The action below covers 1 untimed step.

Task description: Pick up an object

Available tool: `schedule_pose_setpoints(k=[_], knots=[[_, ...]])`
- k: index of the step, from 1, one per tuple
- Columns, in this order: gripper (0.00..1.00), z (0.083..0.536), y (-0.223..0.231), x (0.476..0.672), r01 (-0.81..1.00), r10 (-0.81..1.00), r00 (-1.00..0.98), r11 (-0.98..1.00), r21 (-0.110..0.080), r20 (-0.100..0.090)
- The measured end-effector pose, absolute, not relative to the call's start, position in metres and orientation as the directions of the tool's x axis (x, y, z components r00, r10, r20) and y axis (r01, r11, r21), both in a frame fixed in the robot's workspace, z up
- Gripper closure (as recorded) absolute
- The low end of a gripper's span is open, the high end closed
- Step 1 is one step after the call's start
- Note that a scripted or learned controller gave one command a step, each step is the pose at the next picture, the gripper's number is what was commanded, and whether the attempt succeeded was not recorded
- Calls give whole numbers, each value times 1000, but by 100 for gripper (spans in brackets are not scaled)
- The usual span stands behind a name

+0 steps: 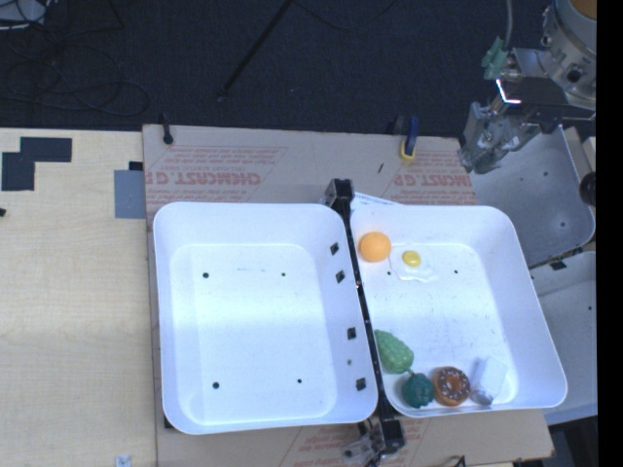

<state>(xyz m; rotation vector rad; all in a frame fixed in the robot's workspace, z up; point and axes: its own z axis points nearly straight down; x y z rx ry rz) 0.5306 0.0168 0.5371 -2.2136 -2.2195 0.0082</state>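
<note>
At the upper right of the camera view, the gripper (pixel 479 159) hangs above the bench, beyond the far right corner of the right bin (pixel 531 290) and well apart from everything inside it; nothing sits in its grasp, and its tip is too small and dark here to tell how it is set. The grey arm (pixel 569 27) comes in from the top right corner, with a patch of orange visible at its uppermost part. Inside the right bin, an orange ball (pixel 375 247) lies near the far left corner, close to the divider between the two bins. Just beside it to the right sits a toy fried egg (pixel 414 264), its yellow yolk on a white base that blends into the bin floor. Along the near edge, a light green leafy piece (pixel 394 350) rests against the left wall, with a darker teal object (pixel 419 390) just in front of it. Touching or nearly touching the teal object on its right is a brown doughnut (pixel 451 385) with sprinkles, and next to that a small white block (pixel 492 375) lies near the near right corner. The left bin (pixel 180 261) stands alongside, its rim meeting the right bin's along a black clip strip (pixel 351 300).
</note>
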Motion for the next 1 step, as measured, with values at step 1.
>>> schedule_pose_setpoints(k=[1], knots=[[100, 538, 48, 473, 1000, 1000, -3, 3, -5, 0]])
